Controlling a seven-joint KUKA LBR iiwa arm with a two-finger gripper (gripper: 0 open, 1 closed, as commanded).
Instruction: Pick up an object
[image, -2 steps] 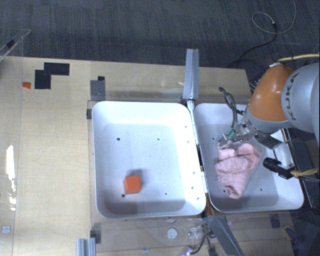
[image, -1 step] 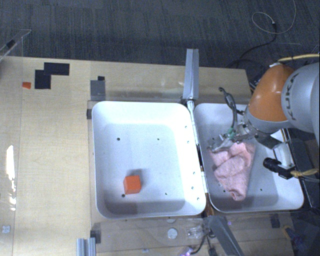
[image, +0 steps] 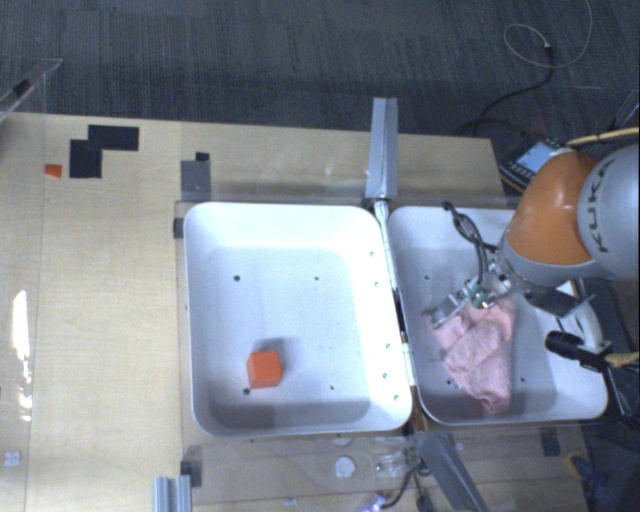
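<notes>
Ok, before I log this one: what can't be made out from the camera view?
- Gripper: in the right bin, at the upper edge of the pink cloth; too small to tell whether it grasps the cloth.
- Pink cloth: its upper right part runs under the arm.
- Right bin: the arm covers its far right side.
- Orange block in the left bin: its material is unclear.

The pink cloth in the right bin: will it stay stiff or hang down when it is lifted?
The pink cloth lies crumpled in folds, so it will probably droop and stretch rather than hold shape. It looks thin, so likely light. A trailing edge may drag on the right bin.
</notes>
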